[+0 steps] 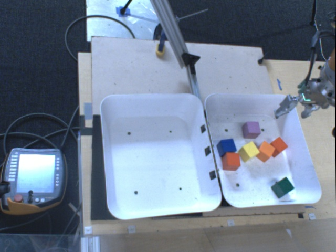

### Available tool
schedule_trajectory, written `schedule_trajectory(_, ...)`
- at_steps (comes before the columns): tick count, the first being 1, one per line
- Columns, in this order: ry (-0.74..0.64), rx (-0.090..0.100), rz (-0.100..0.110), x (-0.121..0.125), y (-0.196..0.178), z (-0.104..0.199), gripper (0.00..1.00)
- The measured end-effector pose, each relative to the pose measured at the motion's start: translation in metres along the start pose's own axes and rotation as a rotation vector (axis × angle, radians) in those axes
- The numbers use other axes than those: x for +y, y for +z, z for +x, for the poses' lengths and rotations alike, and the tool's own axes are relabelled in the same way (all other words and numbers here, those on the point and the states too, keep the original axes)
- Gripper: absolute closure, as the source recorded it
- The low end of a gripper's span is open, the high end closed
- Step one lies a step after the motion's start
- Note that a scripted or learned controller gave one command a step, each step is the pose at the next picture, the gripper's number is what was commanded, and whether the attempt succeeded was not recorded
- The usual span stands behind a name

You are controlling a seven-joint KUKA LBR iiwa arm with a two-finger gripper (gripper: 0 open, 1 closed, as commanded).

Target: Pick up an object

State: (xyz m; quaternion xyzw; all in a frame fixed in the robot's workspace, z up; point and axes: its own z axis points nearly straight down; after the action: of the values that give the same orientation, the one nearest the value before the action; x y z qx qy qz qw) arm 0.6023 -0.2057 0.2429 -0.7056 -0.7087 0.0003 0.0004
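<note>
Right bin [310, 180]: green cube [283, 187] nearest, then red-orange [231, 161], yellow [249, 151], orange [266, 150], another orange-red [279, 144], blue [226, 146], purple [251, 129]. Gripper [294, 105] over the bin's far right rim, grasping nothing; jaws possibly spread, cannot tell. No readable writing.

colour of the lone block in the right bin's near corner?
Dark green wooden cube, seen in the camera view.
</note>
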Motion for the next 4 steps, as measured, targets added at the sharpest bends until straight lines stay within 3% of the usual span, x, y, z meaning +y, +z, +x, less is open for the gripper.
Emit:
schedule_trajectory(1, -0.002, -0.002, -0.003, 0.001, -0.002, 0.000, 0.00)
schedule_trajectory(2, 0.001, -0.001, 0.000, 0.007, 0.057, -0.002, 0.00)
schedule_trajectory(3, 0.002, 0.000, 0.002, -0.001, 0.116, -0.002, 0.00)
schedule_trajectory(4, 0.001, -0.008, -0.023, 0.006, 0.127, -0.004, 0.00)
